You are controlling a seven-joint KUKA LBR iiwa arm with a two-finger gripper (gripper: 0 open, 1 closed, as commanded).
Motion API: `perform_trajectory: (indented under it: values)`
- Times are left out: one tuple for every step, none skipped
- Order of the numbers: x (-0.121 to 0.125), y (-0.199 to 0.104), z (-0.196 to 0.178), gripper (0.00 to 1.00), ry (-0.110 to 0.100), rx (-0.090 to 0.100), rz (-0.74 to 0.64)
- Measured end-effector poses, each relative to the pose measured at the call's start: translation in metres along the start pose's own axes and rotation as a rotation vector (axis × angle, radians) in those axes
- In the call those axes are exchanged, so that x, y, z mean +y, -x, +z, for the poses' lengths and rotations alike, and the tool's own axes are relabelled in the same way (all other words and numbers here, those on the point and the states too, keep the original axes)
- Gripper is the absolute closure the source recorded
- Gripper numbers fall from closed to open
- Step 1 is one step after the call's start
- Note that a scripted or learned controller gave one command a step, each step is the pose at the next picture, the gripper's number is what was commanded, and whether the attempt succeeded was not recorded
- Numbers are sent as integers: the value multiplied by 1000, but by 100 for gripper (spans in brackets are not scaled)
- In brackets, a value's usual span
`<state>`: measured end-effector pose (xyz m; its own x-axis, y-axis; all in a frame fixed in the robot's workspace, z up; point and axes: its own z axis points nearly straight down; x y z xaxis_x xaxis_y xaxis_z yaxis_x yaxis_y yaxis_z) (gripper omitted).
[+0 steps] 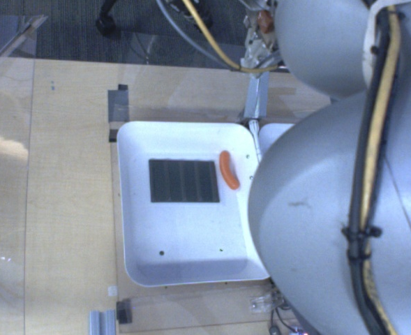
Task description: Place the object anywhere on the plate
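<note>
An orange, sausage-shaped object lies in the left white bin, just right of a dark grey square plate. The object rests on the bin floor beside the plate's right edge, touching it or nearly so. The grey arm's large body fills the right side of the camera view and hides the right bin almost entirely.
The left bin sits on a wooden bench. Yellow and black cables run along the top. A metal post stands between the bins at the back. Only a sliver of the right bin shows.
</note>
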<state>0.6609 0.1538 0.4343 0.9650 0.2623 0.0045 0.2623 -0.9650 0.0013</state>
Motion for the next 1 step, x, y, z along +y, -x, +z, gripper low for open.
perform_trajectory:
  values:
    - [0, 0, 0, 0, 0, -1, 1]
